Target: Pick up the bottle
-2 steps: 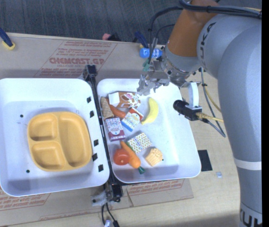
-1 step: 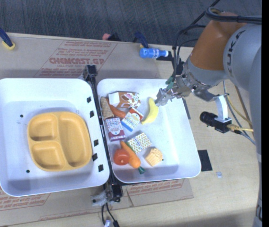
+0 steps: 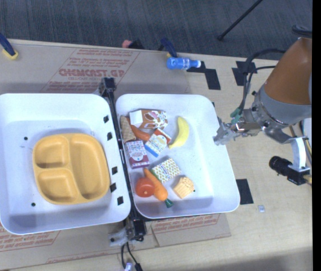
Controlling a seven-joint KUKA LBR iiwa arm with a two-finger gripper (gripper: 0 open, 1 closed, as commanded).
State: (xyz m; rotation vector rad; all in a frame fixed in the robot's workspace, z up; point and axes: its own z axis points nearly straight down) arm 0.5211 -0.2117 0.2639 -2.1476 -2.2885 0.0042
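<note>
The fingers [image 3: 224,133] sit at the end of the arm [image 3: 287,89] just outside the right bin's right wall, and they are too small and blurred to say whether they are spread or closed; I cannot tell. Nothing can be made out between them.

The bottle [image 3: 182,64], blue with a pale end, lies on its side on the worktop [image 3: 262,230] beyond the far edge of the right bin [image 3: 228,191], near a blue clamp [image 3: 168,47] and some black tape marks. It is well apart from the fingers and outside both bins.

By my judgement the task is barely started: the bottle has not been lifted, and there is no contact with it. What is left is the whole reach across to the bottle, the grasp and the lift.

The right bin holds a jumble: a banana [image 3: 181,132], a carrot [image 3: 158,187] touching a tomato [image 3: 144,188], and several small packets I cannot read. The left bin [image 3: 2,151] carries a yellow tray [image 3: 70,167] with 3 compartments.

The arm's upper part is cut off at the right, and the wrist's cabling muddles the outline there. The bottle's label and cap detail are too small to make out.
</note>
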